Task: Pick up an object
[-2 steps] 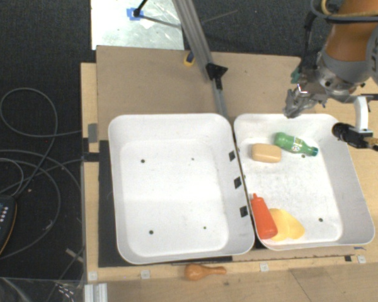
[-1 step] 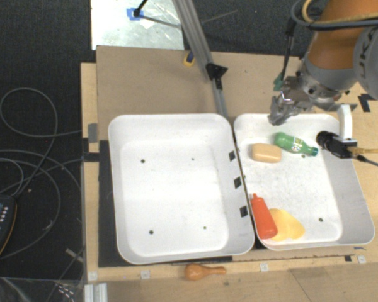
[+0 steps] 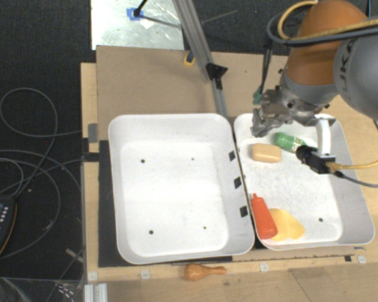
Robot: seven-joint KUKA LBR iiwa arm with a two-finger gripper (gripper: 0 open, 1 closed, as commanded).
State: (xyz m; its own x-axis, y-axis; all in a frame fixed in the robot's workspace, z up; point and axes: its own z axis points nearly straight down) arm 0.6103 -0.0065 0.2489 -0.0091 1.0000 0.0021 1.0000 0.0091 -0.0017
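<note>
The right white bin [image 3: 349, 197] holds several objects. A tan rounded block [image 3: 265, 153] lies near its far left corner, with a green cylinder [image 3: 288, 142] just behind it to the right. A red bottle [image 3: 263, 216] lies along the bin's left wall at the front, beside a yellow soft piece [image 3: 288, 224]. My gripper [image 3: 263, 124] hangs over the bin's far left corner, just behind the tan block. The wrist hides its tips. Nothing shows as held.
The left white bin [image 3: 123, 168] sits beside the right one, with black clips [image 3: 237, 182] along the shared edge. A slanted metal pole [image 3: 198, 36] crosses behind the bins. An orange pear-shaped toy [image 3: 205, 270] lies on the bench in front. Cables run off the left side.
</note>
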